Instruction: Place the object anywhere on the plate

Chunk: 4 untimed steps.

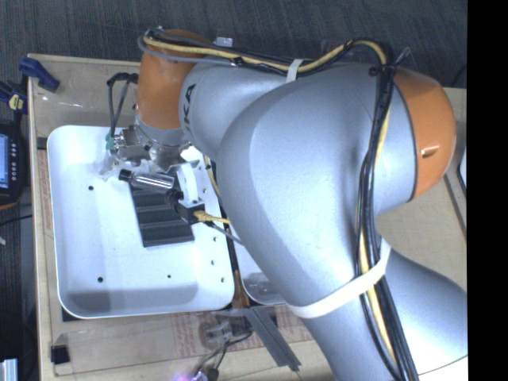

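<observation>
My gripper (157,187) hangs over the upper middle of the left white bin (87,236), below the orange wrist band (163,86). A dark ribbed slab (165,219) lies or hangs directly under the gripper, slanting toward the bin's middle. I cannot tell whether it is held or only touched. A small pale green-and-white scrap (111,141) sits at the bin's top edge, just left of the wrist. A rounded white rim (262,290), which looks like the plate, peeks out under the arm in the right bin. The rest of it is hidden.
The big grey arm (317,181) covers nearly all of the right bin. A blue clamp (38,73) sits at the bench's far-left corner. A dark device (9,161) is at the left edge. Metal brackets (238,332) lie at the front.
</observation>
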Tool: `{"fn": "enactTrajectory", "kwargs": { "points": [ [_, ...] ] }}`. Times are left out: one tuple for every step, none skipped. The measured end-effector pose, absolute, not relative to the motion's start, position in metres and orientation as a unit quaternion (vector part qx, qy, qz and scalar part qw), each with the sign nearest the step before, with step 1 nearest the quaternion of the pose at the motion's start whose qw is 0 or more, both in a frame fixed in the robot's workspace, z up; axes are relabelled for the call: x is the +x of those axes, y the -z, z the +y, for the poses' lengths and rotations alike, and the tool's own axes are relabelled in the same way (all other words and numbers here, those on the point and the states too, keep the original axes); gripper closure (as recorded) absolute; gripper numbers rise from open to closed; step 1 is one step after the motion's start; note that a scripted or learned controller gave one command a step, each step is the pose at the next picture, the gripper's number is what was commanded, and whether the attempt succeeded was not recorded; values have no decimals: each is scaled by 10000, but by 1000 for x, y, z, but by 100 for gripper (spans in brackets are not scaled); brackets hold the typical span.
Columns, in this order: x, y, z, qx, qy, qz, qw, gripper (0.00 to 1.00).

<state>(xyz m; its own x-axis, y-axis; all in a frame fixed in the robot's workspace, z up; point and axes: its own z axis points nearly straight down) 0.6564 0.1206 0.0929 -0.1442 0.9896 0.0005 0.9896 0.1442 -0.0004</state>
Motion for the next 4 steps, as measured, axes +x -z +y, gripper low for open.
{"fn": "enactTrajectory", "kwargs": {
  "points": [
    [657,-103,120,-6528,-15,-7575,-6,100],
    [655,-92,206,-8218,-7,-5697,11,100],
    [625,-91,198,-6680,-29,-7441,19,100],
    [600,-91,154,-4870,-21,-8734,18,100]
  ]
}}
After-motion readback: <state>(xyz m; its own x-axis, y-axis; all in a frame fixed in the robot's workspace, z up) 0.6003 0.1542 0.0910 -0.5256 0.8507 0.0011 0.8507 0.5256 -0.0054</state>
